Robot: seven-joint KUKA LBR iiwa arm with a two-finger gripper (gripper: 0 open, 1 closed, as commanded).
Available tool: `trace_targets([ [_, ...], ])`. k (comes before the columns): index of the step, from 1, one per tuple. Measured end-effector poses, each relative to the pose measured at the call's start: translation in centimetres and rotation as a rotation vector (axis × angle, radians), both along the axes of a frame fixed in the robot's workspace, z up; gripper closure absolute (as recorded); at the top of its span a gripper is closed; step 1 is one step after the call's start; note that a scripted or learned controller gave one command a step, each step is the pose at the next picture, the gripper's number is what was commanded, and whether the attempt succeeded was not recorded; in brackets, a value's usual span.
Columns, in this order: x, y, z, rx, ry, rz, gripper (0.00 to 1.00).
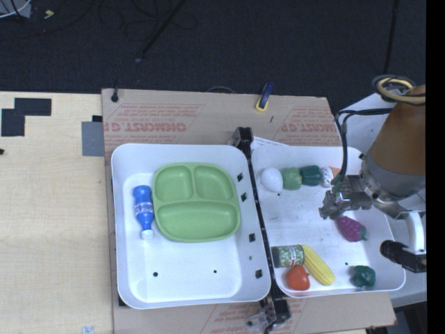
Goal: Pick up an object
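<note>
I see a small red toy tomato (297, 278) at the near edge of the right white bin (306, 200), touching a yellow plastic corn cob (318, 265). My gripper (338, 204) hangs just beside a purple toy eggplant (351, 229); I cannot tell how wide it is.

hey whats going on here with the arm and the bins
A grey robot arm reaches in from the right over the right-hand bin, its gripper hanging low beside a purple toy. Nothing shows between its fingers, so no pick has happened yet. That bin also holds a white egg, a corn cob, a tomato and a small can. The left bin holds a green divided plate and a blue bottle.
</note>
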State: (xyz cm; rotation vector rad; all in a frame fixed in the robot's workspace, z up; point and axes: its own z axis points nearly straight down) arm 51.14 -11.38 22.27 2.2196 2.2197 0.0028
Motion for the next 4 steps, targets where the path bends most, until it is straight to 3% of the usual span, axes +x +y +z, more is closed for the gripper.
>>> trace_targets([
  [1, 0.0, -0.1, 0.5, 0.001, 0.005, -0.001, 1.00],
  [2, 0.2, 3.3, 1.5, 0.002, 0.005, 0.003, 1.00],
  [4, -0.9, 3.0, 0.9, 0.001, 0.007, 0.000, 1.00],
])
